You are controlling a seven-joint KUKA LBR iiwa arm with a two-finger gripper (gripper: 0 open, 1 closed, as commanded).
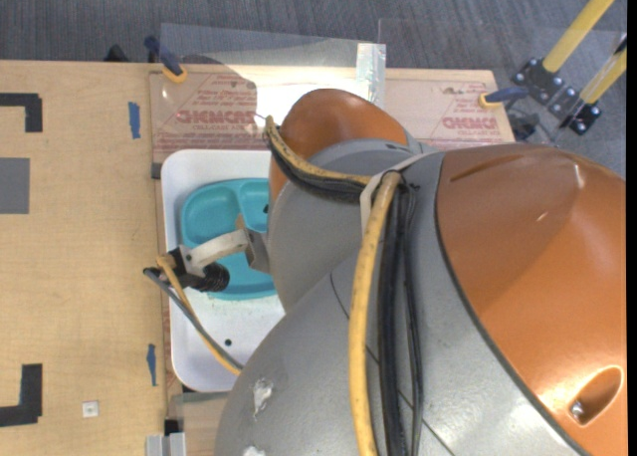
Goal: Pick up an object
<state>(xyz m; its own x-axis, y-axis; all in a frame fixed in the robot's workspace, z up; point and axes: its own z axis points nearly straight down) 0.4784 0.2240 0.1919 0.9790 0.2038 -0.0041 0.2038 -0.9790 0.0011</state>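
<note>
Nearest the camera, the arm [478, 315] bulks across the right and lower part of the view, grey casing with broad orange shells, and a yellow cable [366, 325] and black cables run down its length. Beyond it, toward the left, sits a white bin [184, 344] on the wooden bench [70, 245]; the arm covers most of the bin's right side.

Inside the bin, against its left wall, lies a teal tray [214, 210] with divided compartments, its right part hidden behind the arm. At the tray's lower left edge, a pale, tape-wrapped piece with a black end [204, 263] juts out from the arm toward the bin's left wall, and a yellow-and-black cable [199, 330] trails from it across the bin floor. This seems to be part of the wrist gear; the gripper's fingers cannot be made out, so whether the pincer is open, closed or gripping anything I cannot tell.

Above the bin, a clear plastic sheet [259, 76] with red print stands at the bench's back edge. Blue tape marks [133, 120] sit just left of the bin. Beyond the bin's far right, a yellow-legged stand [567, 56] rests on the grey floor.
</note>
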